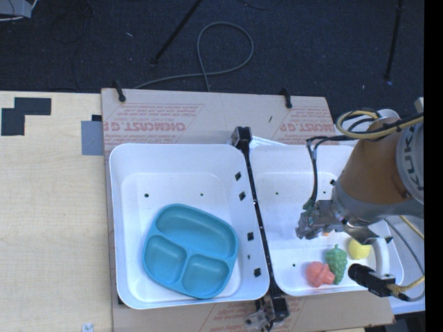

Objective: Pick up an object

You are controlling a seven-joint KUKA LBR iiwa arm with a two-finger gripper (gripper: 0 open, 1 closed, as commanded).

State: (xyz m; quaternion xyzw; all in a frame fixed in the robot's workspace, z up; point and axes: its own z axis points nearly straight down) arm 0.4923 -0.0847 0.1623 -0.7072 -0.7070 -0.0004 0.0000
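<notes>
In the right bin point(284, 185), near its front edge, lie a pink-red lumpy toy point(319, 274), a green toy point(337, 260) beside it and a yellow piece point(358, 249) further right. My gripper point(312, 227) hangs over the right bin's middle, just above and left of these toys. Nothing shows between its fingers. The arm's orange band and wrist cover the bin's right part.
A blue divided plate point(188, 249) lies in the left bin point(138, 178). A black divider point(250, 213) runs between the two bins. Cardboard lies under the bins, and a wooden bench top extends to the left.
</notes>
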